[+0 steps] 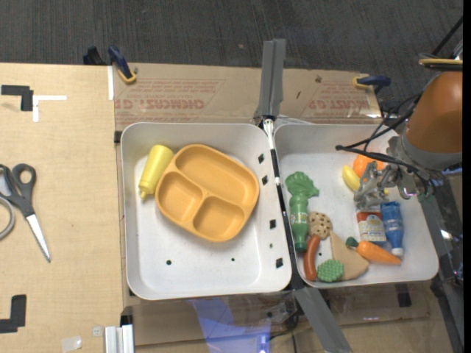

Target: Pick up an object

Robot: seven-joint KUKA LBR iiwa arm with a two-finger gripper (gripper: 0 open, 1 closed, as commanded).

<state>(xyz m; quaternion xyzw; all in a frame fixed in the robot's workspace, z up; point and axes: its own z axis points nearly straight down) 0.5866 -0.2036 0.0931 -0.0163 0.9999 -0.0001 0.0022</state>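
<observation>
The arm (441, 116) comes in from the right and hangs over the upper right part of the right bin (419, 271). Its gripper (377, 184) sits low among the toys there, just beside a yellow piece (349, 177) and an orange piece (360, 164). The fingers are a tangle of metal and cable from this angle, so whether they are spread or closed on anything I cannot tell.

Below the gripper lie a red-and-white bottle (372, 226) and a blue bottle (392, 226), side by side, with a carrot (377, 252) across their lower ends. Toward the left of this bin are a green bottle (299, 208), a cookie (319, 223), a red sausage (312, 257) and a tan wedge (347, 259).

The left bin (147, 271) holds an orange divided plate (206, 192) with a yellow bottle (154, 169) touching its upper left edge. Scissors (26, 204) lie on the cardboard at far left.
</observation>
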